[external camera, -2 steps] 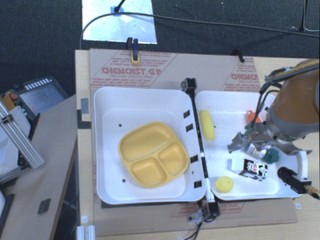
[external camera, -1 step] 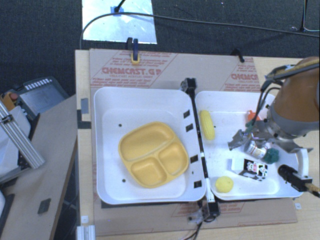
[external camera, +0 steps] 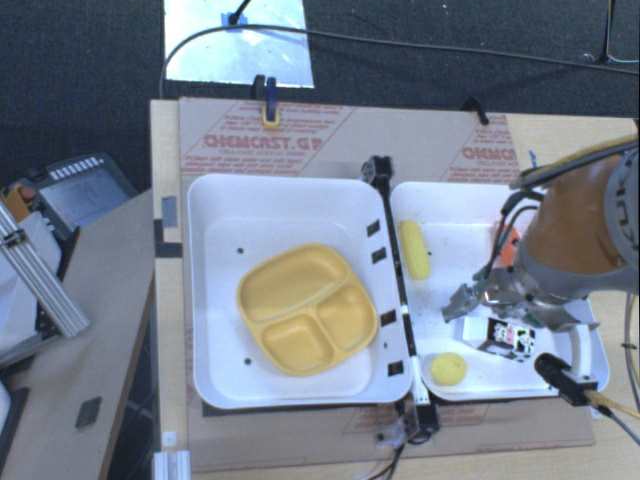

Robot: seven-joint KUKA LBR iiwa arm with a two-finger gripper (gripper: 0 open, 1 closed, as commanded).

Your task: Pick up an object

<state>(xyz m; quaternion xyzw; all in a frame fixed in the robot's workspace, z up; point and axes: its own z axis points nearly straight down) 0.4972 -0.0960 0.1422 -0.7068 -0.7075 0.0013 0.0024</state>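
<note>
Over right bin (external camera: 470,223), gripper (external camera: 500,330) hung low near bin floor; could not tell its state. Candidate objects: yellow round piece (external camera: 448,369) near front wall, just left of gripper; yellow elongated piece (external camera: 414,248) against divider, farther off.

Risks, as judged: round piece could roll off when touched; descent between objects would close on nothing.

Left bin (external camera: 215,268) carried yellow sectioned tray (external camera: 305,308). Bins sat on cardboard sheet (external camera: 330,138) over bench (external camera: 165,168); dark floor (external camera: 80,58) behind.

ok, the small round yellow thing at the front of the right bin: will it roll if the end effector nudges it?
Probably. The round yellow object looks ball-like, lying loose on the flat floor of the right bin, so a nudge likely rolls it. Its smooth rounded surface may slip from a pinch. It looks light for its size.
</note>
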